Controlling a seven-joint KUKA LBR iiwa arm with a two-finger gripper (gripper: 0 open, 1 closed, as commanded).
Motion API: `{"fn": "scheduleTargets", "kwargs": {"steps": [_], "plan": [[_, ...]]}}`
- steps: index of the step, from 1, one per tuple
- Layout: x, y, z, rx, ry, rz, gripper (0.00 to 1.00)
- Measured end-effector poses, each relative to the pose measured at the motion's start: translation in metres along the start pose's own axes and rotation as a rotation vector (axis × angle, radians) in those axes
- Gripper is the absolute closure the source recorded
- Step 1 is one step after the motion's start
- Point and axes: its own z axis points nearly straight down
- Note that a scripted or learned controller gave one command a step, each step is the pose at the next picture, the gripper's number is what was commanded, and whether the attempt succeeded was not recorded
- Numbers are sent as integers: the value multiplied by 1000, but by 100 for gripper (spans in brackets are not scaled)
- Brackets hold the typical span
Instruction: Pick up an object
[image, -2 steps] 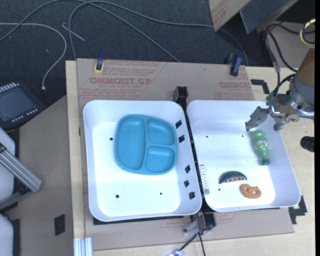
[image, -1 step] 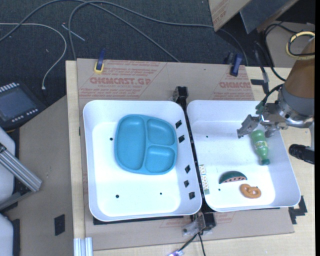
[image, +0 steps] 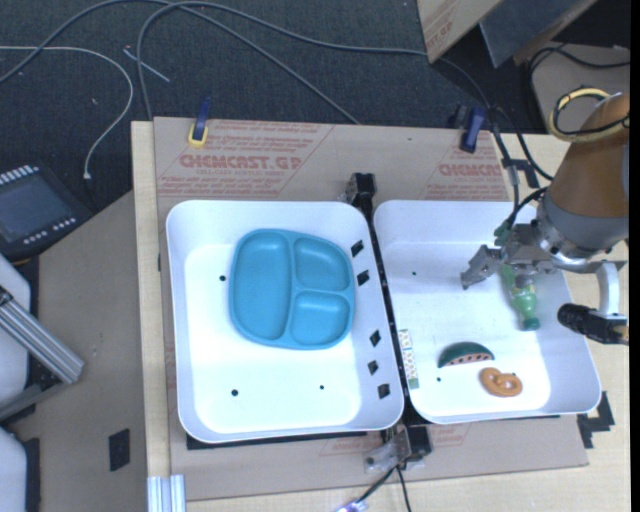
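My gripper (image: 503, 270) hangs over the right bin (image: 430, 235), near its right side, and looks open, with one grey finger (image: 478, 268) splayed out to the left. A small green bottle (image: 524, 303) lies on the bin floor right below it, its upper end at the gripper's base; I cannot see it clamped. Nearer the front edge lie a watermelon slice (image: 466, 354) and an orange pretzel-like ring (image: 500, 382). The orange-banded arm (image: 590, 170) comes in from the right.
The left bin (image: 200, 330) holds a blue divided plate (image: 291, 288). A black clip-studded divider (image: 375, 300) runs between the bins. Cables (image: 515, 190) trail along the arm at the back right. A black arm part (image: 590, 322) sticks out over the right bin's edge.
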Motion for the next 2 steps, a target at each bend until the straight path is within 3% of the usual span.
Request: {"fn": "scheduleTargets", "kwargs": {"steps": [1,2], "plan": [[-6,-9,54,1,0,1,0],[-6,-7,39,-6,-1,1,100]]}}
